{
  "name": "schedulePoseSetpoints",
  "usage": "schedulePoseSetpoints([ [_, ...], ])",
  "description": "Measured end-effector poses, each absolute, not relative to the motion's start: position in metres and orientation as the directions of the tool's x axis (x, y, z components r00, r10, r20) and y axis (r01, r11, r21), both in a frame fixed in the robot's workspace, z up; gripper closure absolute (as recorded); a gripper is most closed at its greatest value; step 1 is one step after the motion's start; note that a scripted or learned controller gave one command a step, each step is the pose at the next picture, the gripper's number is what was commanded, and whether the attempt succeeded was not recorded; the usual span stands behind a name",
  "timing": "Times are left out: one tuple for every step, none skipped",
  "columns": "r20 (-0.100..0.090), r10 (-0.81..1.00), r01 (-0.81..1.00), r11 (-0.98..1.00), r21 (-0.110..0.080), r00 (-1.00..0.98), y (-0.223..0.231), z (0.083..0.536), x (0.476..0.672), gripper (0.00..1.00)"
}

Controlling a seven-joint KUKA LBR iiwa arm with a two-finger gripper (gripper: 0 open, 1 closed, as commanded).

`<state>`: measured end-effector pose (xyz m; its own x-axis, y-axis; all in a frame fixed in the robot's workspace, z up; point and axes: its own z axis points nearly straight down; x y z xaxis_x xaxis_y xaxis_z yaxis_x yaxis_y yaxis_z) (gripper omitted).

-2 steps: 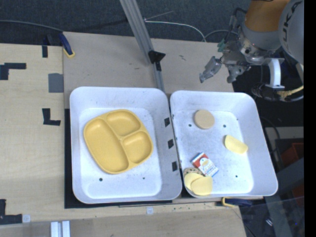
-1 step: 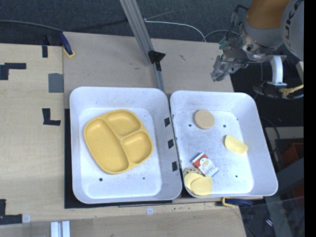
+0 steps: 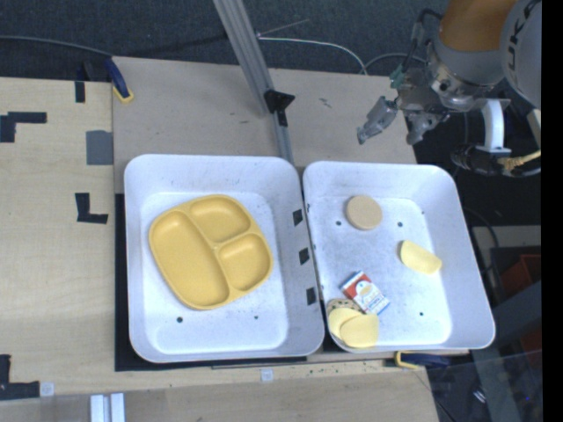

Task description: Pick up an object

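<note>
A round tan disc (image 3: pixel 363 212) lies in the right white bin (image 3: pixel 457 262), well apart from the empty, spread-fingered gripper (image 3: pixel 398 125) above the bench (image 3: pixel 193 112).

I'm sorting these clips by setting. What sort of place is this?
Probably a robotics lab's pick-and-place test bench, not a kitchen. A grey and orange arm hangs over two shallow white bins: the left bin holds a yellow divided plate, the right bin small toy-like food pieces, and black tape marks dot the bench.

You see a grey arm (image 3: pixel 519 33) with an orange band, ending in a grey metal hand (image 3: pixel 398 120)
</note>
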<state>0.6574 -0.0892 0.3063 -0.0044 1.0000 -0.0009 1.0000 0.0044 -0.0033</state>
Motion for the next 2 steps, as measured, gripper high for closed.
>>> schedulePoseSetpoints([
  [0.000,1.000,1.000,0.006,-0.003,-0.006,-0.0885,0.3163,0.6576,1.00],
  [-0.001,1.000,1.000,0.005,-0.004,-0.005,-0.0886,0.3159,0.6576,0.00],
])
